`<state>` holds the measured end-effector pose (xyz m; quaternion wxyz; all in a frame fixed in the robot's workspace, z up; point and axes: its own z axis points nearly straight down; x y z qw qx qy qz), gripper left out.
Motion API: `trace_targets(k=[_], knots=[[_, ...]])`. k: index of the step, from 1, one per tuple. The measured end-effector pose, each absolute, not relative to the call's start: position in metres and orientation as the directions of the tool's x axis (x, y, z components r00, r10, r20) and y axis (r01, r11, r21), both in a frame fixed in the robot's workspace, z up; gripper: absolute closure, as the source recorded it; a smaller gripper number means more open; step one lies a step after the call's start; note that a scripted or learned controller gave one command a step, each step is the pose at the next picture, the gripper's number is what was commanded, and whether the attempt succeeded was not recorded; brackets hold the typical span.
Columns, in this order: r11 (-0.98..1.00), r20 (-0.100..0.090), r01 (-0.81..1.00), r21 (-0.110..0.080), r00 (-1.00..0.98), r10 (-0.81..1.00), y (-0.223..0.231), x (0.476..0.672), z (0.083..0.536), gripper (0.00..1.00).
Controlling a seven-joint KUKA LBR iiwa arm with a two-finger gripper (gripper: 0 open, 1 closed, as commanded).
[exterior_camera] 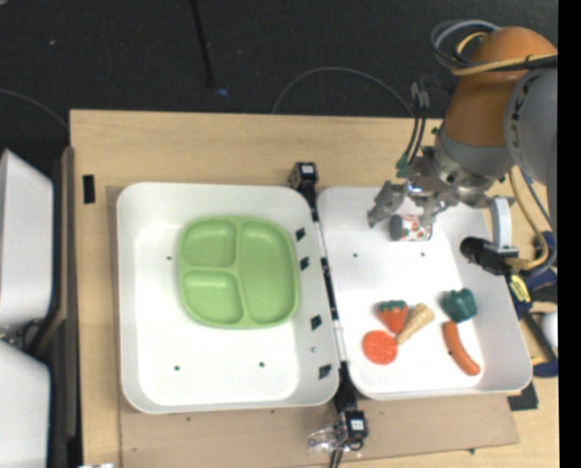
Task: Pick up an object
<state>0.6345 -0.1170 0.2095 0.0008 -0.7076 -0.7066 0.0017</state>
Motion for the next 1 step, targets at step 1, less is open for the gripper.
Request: trace_targets(k=[1], knots=[[-0.002, -0.001, 1.000, -0.003, 0.002, 1.000, -0.1097, 0.6307, 0.1608, 0.00]])
